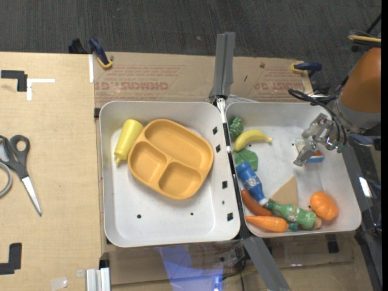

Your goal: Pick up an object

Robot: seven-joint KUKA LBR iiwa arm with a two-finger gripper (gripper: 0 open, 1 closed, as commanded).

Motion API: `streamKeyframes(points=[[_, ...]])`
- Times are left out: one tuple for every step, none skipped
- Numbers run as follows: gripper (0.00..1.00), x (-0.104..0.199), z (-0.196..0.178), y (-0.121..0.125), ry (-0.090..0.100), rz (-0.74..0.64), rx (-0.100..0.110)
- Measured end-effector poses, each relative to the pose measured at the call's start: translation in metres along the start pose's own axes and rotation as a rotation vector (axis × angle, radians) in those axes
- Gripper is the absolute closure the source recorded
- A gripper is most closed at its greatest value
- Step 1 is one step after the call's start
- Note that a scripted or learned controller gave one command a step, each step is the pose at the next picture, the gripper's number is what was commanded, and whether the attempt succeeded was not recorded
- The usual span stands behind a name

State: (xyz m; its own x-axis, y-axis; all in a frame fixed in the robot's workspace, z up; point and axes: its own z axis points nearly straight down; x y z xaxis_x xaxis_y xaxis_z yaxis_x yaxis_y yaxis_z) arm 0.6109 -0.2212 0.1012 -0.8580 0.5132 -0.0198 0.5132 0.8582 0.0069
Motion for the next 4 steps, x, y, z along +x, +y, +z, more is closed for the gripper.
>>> streamKeyframes(points=[[0.0, -0.011, 0.007, 0.008, 0.012, 0.156, 0.006], [1.0, -0.012, -0.004, 0.009, 0.006, 0.153, 0.006], [1.0, 0.05, -0.049, 0.092, 0.017, 0.148, 0.007], [1.0, 0.026, -0.104, 0.004, 0.015, 0.009, 0.007]])
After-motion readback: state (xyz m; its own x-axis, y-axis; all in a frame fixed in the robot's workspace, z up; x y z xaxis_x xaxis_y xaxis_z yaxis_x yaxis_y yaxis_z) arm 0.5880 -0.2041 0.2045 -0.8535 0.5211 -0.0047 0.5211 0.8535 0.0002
